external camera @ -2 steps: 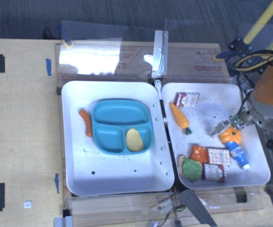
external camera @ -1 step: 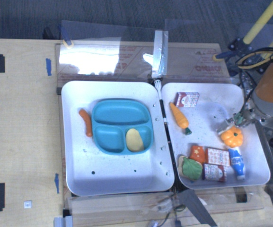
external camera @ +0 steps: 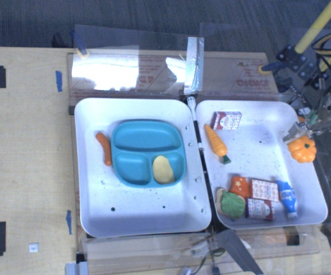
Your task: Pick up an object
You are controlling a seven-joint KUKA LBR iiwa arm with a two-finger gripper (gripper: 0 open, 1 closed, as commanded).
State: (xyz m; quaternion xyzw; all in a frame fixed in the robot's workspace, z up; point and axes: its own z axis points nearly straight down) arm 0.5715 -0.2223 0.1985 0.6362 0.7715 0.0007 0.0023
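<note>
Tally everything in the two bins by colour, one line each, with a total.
Orange: 4, sausage, carrot, pumpkin, small orange block
Blue: 2, tray, bottle
Yellow: 1, potato
Red and white: 3, carton, two packets
Green: 1, leafy item
Total: 11

Robot lab: taped bench, bins.

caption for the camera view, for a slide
Tool at right bin's edge by a pumpkin; blue tray in left bin.
</note>
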